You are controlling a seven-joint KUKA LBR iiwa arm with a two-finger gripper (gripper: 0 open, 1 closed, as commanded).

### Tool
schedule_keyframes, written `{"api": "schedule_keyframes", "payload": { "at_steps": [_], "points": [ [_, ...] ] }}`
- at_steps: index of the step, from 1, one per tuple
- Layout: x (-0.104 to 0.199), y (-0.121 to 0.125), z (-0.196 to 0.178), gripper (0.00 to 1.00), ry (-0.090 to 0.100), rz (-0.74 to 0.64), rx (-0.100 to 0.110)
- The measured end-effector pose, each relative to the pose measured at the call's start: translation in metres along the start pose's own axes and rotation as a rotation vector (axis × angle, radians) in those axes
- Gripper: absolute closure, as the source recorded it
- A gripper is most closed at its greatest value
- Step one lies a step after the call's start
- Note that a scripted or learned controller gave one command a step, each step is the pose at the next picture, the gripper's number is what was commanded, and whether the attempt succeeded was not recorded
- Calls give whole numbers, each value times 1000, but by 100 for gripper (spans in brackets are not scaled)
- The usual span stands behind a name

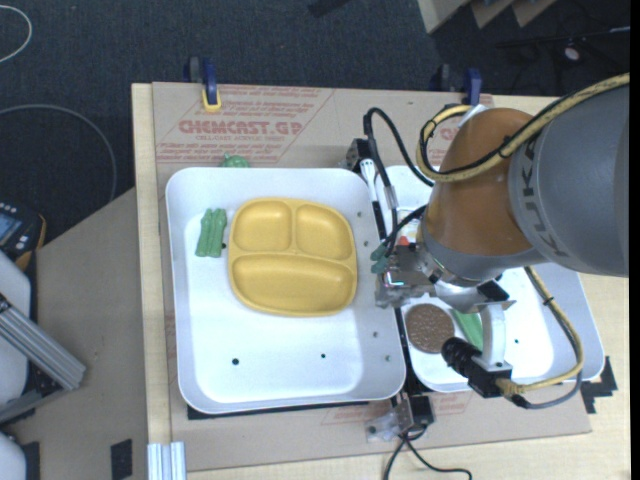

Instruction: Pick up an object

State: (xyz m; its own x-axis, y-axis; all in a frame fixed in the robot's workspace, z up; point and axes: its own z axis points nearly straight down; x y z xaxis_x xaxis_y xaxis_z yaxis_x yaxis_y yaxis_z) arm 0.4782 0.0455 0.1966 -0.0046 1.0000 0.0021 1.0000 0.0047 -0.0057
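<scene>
Across the frame's middle, a brown tabletop [250,118] bore two white bins [200,358] over dark carpet [100,28]; the jaws' state I cannot tell.

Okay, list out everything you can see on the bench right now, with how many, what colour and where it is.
White bin: one, left side of the bench.
White bin: one, right side, largely covered by the arm.
Divided plate: one, yellow, upper middle of the left bin.
Green toy: one, in the left bin, just left of the plate.
Small green piece: one, on the board just behind the left bin.
Brown disc: one, in the right bin near its left wall.
Green object: one, right bin, beside the disc, partly hidden.
Clamps: two, blue and yellow, back edge of the board.
Arm: one, grey and orange, over the right bin.
</scene>
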Motion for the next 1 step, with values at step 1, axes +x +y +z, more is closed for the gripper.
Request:
{"api": "schedule_keyframes", "payload": {
  "at_steps": [1],
  "points": [
    [72,2,-104,100,2,-5,-17]
  ]
}}
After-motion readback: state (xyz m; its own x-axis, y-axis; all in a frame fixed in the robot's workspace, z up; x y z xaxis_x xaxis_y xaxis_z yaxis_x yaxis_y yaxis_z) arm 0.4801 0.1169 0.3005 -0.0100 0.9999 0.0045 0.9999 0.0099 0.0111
